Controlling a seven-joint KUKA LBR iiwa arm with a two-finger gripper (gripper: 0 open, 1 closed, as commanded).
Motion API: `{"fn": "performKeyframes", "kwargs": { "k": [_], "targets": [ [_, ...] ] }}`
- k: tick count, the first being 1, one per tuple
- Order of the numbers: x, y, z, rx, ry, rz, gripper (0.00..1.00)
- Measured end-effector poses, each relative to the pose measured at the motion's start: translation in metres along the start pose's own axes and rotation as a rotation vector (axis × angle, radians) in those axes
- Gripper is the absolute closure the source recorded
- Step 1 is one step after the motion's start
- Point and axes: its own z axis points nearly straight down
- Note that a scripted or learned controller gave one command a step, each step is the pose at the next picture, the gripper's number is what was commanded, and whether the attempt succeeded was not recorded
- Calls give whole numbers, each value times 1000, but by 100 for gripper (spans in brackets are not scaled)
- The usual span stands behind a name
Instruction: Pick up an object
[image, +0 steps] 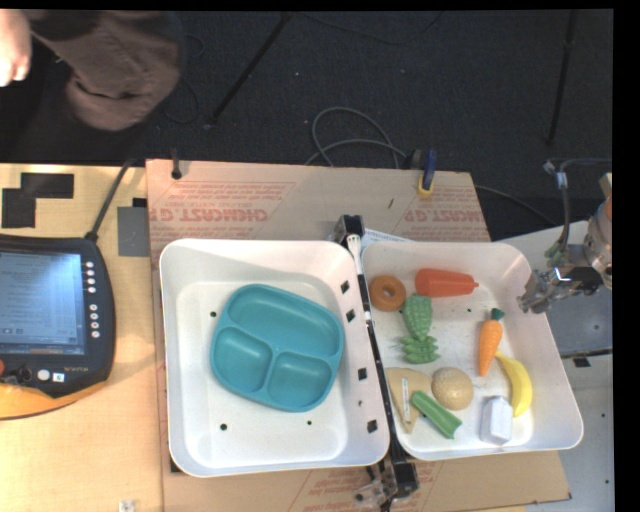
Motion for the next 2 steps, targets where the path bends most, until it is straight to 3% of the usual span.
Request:
{"fn": "performKeyframes", "kwargs": {
  "k": [1, 2],
  "targets": [
    [0, 0, 0, -1, 0, 0, 0],
    [1, -17, 44, 4, 2, -1, 0]
  ]
}}
